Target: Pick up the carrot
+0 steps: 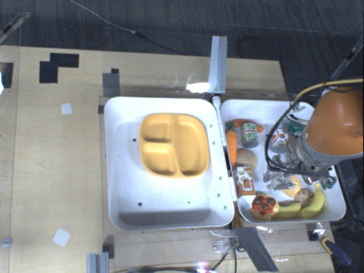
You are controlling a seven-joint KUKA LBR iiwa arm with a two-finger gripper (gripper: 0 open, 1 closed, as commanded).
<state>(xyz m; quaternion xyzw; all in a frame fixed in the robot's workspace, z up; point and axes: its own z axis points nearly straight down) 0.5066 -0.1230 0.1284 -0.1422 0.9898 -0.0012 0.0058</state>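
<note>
Right bin [339, 208] holds carrot [231, 145] by its left wall; jaws' state unclear.

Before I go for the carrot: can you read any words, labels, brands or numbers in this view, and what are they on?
No text can be read for certain.
Small can, right bin: green and white label, print too small to read.
Flat packet against the right bin's left wall: orange and white printing, blurred.
Carrot, yellow divided tray, bananas: no markings seen.
Black shapes on the bench: plain blocks, not letters.
</note>
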